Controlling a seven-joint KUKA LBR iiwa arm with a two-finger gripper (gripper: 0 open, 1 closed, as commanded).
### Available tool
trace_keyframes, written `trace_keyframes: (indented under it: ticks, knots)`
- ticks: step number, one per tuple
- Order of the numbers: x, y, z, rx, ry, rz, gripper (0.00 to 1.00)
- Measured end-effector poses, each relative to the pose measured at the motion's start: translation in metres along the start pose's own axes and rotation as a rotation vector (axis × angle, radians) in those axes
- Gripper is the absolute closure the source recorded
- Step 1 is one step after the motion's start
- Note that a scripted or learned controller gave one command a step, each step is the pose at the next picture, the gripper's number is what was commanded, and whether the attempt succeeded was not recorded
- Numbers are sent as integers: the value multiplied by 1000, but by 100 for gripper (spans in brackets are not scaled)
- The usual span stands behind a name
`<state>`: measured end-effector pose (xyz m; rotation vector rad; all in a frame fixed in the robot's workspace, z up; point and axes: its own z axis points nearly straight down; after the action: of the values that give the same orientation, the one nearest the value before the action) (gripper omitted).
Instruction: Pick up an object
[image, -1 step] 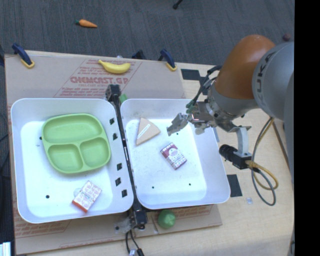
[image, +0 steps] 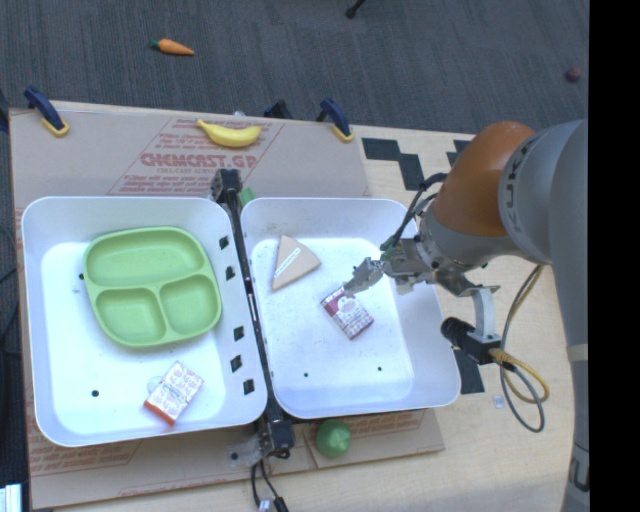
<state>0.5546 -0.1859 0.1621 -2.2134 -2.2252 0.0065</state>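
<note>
Your claw (image: 358, 279) hangs low in the right bin (image: 300, 390), and its tip sits at the upper edge of the small red-and-white packet (image: 348, 313); I cannot tell from this slant how the claw is set. The packet lies on the bin floor just below and slightly left of the claw, its long axis running diagonally from upper left to lower right. Judging by that, you need only a short drop to reach it. The tan wedge (image: 293, 262) lies near, up and left of the packet, apart from it and not in your way. Across the divider from the packet, the left bin (image: 45, 400) bears a green tray (image: 150, 285) and 1 more packet (image: 173, 391).
</note>
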Motion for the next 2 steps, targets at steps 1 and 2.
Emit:
trace_keyframes:
  ticks: [1,2]
  knots:
    - [-24,47,63,0,0,-3,0]
    - [-25,102,69,-4,2,1,0]
